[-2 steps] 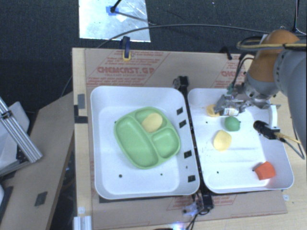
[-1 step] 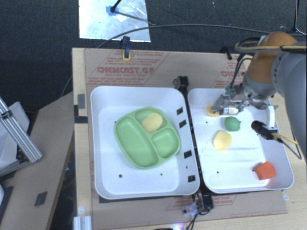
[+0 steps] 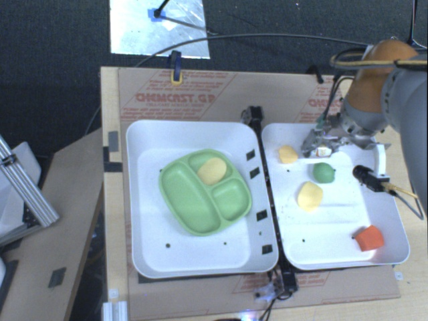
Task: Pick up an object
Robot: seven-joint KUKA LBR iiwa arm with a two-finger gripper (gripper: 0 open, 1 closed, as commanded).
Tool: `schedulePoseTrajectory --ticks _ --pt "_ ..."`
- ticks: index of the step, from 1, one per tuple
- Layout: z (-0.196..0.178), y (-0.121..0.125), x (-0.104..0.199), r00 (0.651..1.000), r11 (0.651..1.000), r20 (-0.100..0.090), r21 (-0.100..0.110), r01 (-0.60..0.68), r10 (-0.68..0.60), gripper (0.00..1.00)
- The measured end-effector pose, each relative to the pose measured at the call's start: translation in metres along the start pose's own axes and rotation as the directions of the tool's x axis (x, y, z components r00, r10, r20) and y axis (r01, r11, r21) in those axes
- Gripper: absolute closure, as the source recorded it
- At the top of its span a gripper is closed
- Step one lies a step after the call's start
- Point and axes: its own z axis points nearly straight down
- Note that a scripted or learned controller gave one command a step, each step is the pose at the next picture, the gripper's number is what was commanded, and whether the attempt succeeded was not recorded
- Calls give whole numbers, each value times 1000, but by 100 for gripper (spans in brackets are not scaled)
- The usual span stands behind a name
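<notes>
My gripper [image 3: 320,146] hangs low over the back of the right bin [image 3: 334,253], with the arm reaching in from the right. A green ball [image 3: 324,172] lies just in front of it. A small yellow piece [image 3: 288,154] sits to its left near the bin's back left corner. A larger pale yellow lump [image 3: 309,196] rests in the middle of the bin. At the front right corner lies an orange block [image 3: 369,238]. Nothing is visibly held.
The left bin [image 3: 147,246] holds a green divided plate [image 3: 194,206] with a yellow object [image 3: 212,170] in its back compartment. A dark divider [image 3: 262,179] runs between the two bins. Cardboard [image 3: 194,95] lies under both.
</notes>
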Motion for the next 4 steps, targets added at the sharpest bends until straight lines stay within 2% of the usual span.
schedulePoseTrajectory --ticks 1,2,3,4 --pt "-64 -2 -4 1000 1000 -3 9 -5 5 100" --pt "-118 4 -15 1000 1000 -3 8 -4 4 100" --pt "-163 4 -12 1000 1000 -4 10 1 -1 100" --pt "-165 -5 33 1000 1000 -6 15 5 -5 100"
